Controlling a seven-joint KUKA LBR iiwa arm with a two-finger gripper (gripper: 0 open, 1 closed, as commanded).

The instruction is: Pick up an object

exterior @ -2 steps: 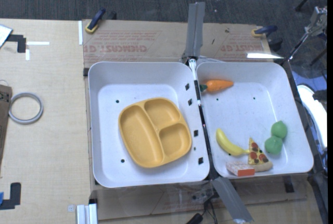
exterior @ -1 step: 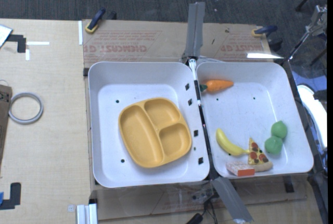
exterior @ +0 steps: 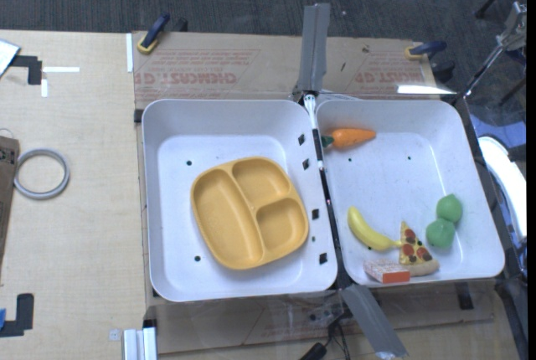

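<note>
Tray [exterior: 249, 213] in left bin [exterior: 167, 132]; toy food, seemingly, in right bin [exterior: 456, 149].

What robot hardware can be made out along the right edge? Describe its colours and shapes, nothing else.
Beside the right bin there is a pale rounded shape, white with a bluish rim. Above it are thin metal rods, silvery, topped by a small clamp-like piece. I cannot tell whether either belongs to the arm; no cables or markings can be made out on them.
</note>
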